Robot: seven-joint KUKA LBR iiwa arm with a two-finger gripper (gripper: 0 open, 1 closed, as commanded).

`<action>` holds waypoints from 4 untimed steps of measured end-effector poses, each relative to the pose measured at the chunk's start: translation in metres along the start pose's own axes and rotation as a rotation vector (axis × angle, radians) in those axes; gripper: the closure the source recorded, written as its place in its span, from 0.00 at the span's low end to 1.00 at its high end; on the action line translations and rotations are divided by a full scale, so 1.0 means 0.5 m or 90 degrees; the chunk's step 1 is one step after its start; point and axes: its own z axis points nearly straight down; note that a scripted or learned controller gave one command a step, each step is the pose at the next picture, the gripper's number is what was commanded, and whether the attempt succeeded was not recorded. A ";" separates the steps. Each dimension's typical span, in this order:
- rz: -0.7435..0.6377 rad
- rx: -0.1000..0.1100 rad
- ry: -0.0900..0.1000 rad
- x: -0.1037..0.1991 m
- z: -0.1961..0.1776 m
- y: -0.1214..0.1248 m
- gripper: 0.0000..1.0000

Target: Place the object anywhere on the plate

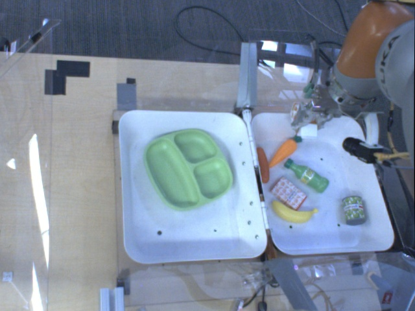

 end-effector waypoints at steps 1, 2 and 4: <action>-0.165 -0.002 0.001 0.149 0.019 -0.079 1.00; -0.283 -0.003 0.001 0.256 -0.013 -0.153 1.00; -0.311 -0.002 0.001 0.377 0.019 -0.162 0.00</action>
